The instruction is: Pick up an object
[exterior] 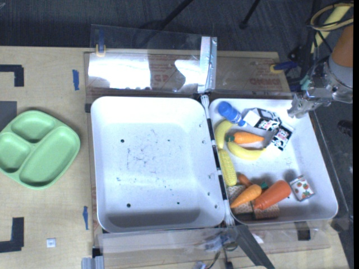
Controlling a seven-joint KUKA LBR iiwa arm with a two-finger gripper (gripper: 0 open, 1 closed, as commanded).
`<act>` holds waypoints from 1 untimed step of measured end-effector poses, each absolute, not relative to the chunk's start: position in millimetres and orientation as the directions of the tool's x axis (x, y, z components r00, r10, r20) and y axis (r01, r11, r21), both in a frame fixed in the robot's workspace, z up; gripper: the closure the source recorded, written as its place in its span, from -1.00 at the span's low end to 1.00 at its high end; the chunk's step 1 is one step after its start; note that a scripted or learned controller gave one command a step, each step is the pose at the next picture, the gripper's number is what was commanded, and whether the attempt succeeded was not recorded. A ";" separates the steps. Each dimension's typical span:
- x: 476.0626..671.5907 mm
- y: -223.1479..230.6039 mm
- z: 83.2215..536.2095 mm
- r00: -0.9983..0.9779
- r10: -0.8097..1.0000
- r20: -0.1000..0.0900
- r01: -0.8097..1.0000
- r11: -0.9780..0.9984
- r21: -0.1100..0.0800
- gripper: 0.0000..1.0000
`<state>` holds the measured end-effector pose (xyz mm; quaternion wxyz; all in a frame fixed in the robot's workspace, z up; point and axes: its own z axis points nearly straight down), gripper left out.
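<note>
Tool above wooden bench

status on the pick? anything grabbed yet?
Done: nothing shows as picked. The banana, the carrots and the blue bottle all lie in the right bin.
In hand: the gripper sits at that bin's upper right rim, with no object seen in it.
Left: the reach down, the grasp and the lift.
</note>
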<state>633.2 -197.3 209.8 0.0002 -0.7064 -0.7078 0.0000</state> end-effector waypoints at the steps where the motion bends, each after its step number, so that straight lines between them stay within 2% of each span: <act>1: 653.8 -174.5 109.6 -0.087 0.996 -0.003 0.996 0.087 0.005 -1.00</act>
